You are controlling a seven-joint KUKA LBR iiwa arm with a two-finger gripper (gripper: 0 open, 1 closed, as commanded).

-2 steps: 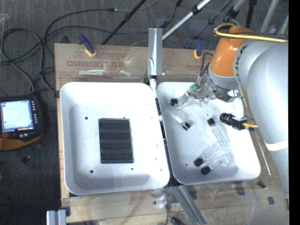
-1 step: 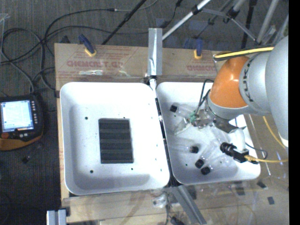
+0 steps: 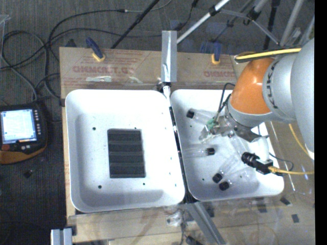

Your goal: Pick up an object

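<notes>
A black ribbed rectangular block [image 3: 125, 152] lies flat in the middle of the left bin [image 3: 82, 116]. The right bin [image 3: 199, 188] holds several clear plastic bottles with black caps, among them one near the back [image 3: 196, 115], one at mid-bin [image 3: 207, 150] and two by the front [image 3: 220, 181]. My gripper [image 3: 214, 129] hangs low over the right bin's middle, under the orange wrist band [image 3: 250, 88], right among the clear bottles. The wrist hides the fingers.
A grey metal post [image 3: 168, 60] stands at the back between the bins. Blue clamps [image 3: 94, 47] hold the brown board at the rear. A handheld pendant [image 3: 20, 129] lies on the floor to the left. A black connector with a yellow cable [image 3: 255, 162] sticks out over the right bin.
</notes>
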